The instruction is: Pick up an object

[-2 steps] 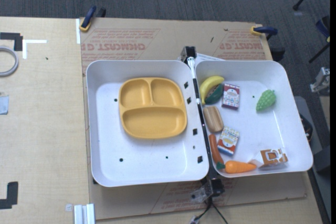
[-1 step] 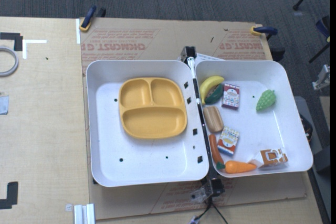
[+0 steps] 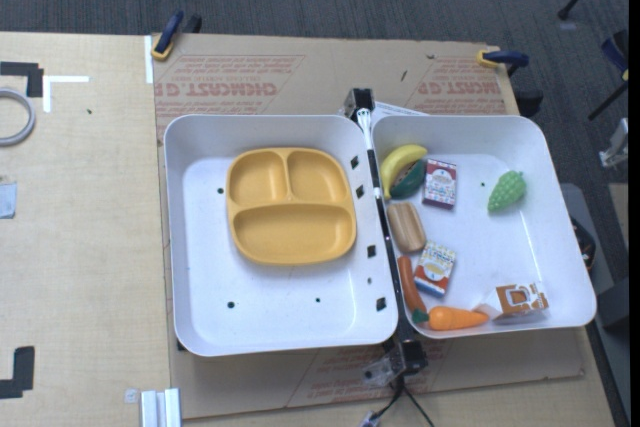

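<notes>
The right bin (image 3: 500,245) holds the loose objects. A yellow banana (image 3: 400,158) lies at its back left, against a dark green piece (image 3: 407,179). Beside them stands a small red carton (image 3: 440,183). A bumpy green fruit (image 3: 507,191) lies alone toward the back right. Along the left wall lie a tan bread roll (image 3: 406,226), a white and blue box (image 3: 436,267) and a red sausage (image 3: 408,283). At the front wall lie an orange carrot (image 3: 455,318) and an orange and white carton (image 3: 522,300).
A yellow divided plate (image 3: 290,205) lies in the left bin (image 3: 180,215). Both bins rest on a cardboard sheet (image 3: 250,80) held by clamps (image 3: 167,35) at the back. A white ring (image 3: 12,115) lies on the bench at far left.
</notes>
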Available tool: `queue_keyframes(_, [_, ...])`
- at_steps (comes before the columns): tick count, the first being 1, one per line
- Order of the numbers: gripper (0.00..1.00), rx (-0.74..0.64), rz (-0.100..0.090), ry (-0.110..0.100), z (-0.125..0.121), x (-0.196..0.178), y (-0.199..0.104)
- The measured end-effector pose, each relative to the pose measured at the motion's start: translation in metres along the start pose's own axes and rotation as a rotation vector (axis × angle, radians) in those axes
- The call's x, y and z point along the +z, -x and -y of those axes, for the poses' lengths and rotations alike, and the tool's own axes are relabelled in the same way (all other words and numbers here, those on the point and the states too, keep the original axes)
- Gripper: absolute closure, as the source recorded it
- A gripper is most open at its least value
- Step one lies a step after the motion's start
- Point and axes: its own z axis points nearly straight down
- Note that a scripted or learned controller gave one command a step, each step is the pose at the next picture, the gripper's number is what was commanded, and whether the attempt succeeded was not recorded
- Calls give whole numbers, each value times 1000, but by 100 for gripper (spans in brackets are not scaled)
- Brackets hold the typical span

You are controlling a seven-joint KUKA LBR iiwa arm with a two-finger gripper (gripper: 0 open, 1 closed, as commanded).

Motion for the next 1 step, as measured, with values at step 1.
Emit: queue_keyframes(1, [100,-2,2,1,-1,-10,0])
